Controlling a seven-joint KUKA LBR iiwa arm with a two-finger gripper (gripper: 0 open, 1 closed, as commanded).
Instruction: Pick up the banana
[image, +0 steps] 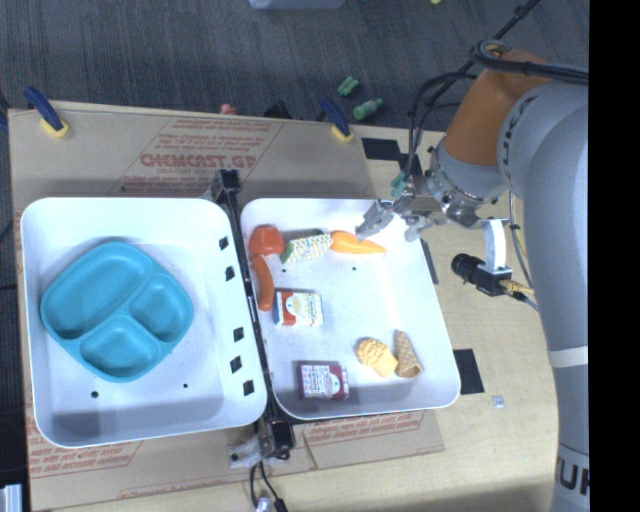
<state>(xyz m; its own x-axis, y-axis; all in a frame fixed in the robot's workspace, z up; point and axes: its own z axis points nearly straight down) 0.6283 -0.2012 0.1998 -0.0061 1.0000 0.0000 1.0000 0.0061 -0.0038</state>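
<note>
Camera view: two bins (40, 300), one blue tray (115, 308); tool (390, 222) state unclear.

the banana (374, 355) is a short, stubby, pale yellow piece with a lumpy surface. it lies flat on the floor of the right bin (440, 330), toward the bin's near right corner, angled slightly, untouched and out in the open.
</note>
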